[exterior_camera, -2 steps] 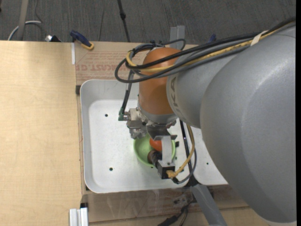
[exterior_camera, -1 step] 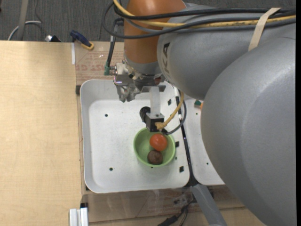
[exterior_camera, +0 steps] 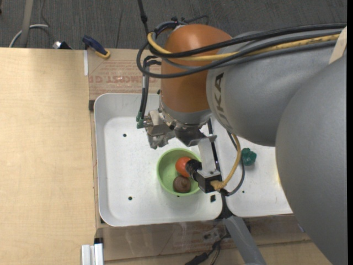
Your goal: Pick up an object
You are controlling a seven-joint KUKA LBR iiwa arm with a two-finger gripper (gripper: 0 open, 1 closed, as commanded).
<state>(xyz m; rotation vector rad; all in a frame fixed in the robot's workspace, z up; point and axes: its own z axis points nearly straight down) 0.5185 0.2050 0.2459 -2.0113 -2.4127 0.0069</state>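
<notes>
A green bowl sits in the left white bin, near its front right. Inside the bowl lie a red-orange round thing and a brown round thing. My gripper hangs over the left bin, just above and to the left of the bowl's far rim, with the orange wrist band right above it. Nothing shows held in the gripper. The arm covers the far right part of this bin.
A small teal object lies in the right bin, close to the divide between the bins. The arm's grey body hides most of the right bin. A pale wooden board flanks the left bin.
</notes>
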